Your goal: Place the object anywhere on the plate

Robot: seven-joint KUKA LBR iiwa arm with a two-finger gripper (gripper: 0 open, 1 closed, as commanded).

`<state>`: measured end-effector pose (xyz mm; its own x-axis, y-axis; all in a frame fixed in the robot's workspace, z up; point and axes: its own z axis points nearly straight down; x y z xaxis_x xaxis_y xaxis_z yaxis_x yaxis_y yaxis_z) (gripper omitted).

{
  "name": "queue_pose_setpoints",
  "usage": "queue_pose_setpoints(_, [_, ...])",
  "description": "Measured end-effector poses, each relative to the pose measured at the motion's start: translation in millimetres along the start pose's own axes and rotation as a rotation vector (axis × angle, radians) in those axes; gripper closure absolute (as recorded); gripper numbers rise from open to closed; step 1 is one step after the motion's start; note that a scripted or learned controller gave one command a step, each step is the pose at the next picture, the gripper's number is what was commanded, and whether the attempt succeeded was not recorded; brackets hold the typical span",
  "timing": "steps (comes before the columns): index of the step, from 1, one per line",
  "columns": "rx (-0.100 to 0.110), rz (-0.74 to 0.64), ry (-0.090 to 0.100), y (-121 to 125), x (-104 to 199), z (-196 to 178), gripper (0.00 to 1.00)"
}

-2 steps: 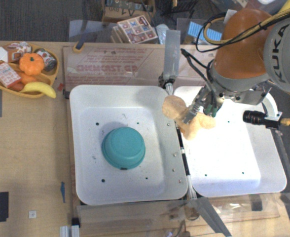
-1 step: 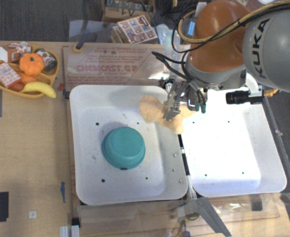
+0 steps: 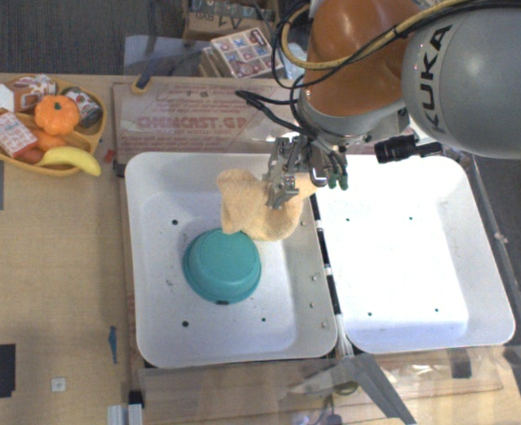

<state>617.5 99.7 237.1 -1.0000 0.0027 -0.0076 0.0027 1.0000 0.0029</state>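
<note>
I see the tool pinching the beige cloth near the left bin's far edge, beside the teal plate. Risk: the limp cloth slipping free.

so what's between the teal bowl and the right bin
In the camera view, bare white floor of the left bin lies between the teal bowl and the right bin, then both bins' rims.

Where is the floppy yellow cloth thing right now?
The floppy pale yellow cloth lies in the left white bin, near its upper right corner. It touches the round teal bowl below it, with the gripper at its right edge.
</note>
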Motion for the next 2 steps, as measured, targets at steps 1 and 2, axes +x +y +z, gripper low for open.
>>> queue_pose_setpoints(1, [-0.001,-0.005,0.0,51.4,-6.3,8.3,1.0])
queue_pose_setpoints(2, [-0.001,-0.004,-0.001,51.2,-6.6,7.6,0.0])
